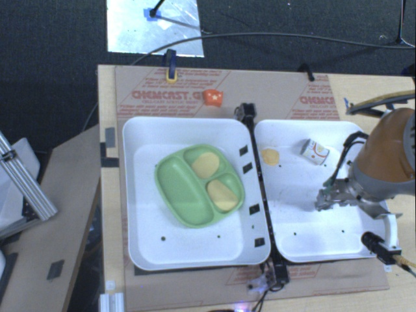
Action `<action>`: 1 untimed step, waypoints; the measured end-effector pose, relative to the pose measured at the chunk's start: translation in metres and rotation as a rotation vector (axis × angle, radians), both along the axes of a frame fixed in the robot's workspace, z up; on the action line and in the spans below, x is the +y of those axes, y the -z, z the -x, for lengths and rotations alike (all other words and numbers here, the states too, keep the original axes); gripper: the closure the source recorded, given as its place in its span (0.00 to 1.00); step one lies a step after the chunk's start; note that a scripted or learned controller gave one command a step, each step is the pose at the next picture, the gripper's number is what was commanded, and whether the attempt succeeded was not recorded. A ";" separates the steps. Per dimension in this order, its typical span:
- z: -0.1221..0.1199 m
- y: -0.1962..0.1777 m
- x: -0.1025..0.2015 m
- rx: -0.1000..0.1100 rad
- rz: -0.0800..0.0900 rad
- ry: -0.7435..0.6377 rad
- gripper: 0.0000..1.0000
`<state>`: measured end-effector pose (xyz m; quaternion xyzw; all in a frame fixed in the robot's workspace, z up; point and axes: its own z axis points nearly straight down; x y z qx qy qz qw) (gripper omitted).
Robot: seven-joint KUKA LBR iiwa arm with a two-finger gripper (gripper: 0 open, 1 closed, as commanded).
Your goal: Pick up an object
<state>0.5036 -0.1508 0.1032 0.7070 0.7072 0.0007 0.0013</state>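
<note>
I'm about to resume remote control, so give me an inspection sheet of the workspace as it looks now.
Surface: bench board bears left bin and right bin.
Job's things: small white carton and flat yellow piece in right bin.
Clutter: green divided tray with two yellow pieces in left bin; orange item on the board.
Grippers: gripper low over right bin, nothing seen in it.
Cables: black cable behind bench.
Surroundings: dark floor, shiny sheet.
</note>
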 end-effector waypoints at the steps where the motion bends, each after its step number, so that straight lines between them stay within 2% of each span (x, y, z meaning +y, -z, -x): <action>1: 0.004 -0.061 -0.004 -0.004 0.001 -0.002 1.00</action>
